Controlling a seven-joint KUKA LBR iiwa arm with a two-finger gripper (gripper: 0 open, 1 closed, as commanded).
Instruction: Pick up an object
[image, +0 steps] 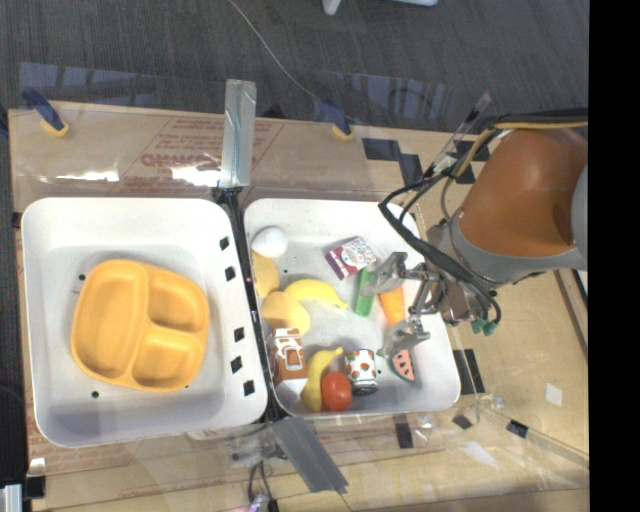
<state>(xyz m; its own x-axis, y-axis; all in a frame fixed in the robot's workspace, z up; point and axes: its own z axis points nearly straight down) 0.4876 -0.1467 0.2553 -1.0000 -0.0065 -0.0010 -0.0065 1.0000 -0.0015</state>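
Note:
My gripper (400, 302) hangs over the right side of the right bin (300, 215), open, with one finger near the green stick (365, 292) and the other near the watermelon slice (403, 364). An orange carrot-like piece (392, 304) lies between the spread fingers; I cannot tell whether they touch it. Left of it are a yellow banana (312, 293) and a pink packet (351, 256).
The right bin also holds a white ball (268, 241), yellow pieces (283, 315), a small carton (288, 352), a red tomato (337, 392) and a spotted cube (362, 368). A yellow divided plate (140, 322) lies in the left bin (50, 400). Cables trail from the wrist.

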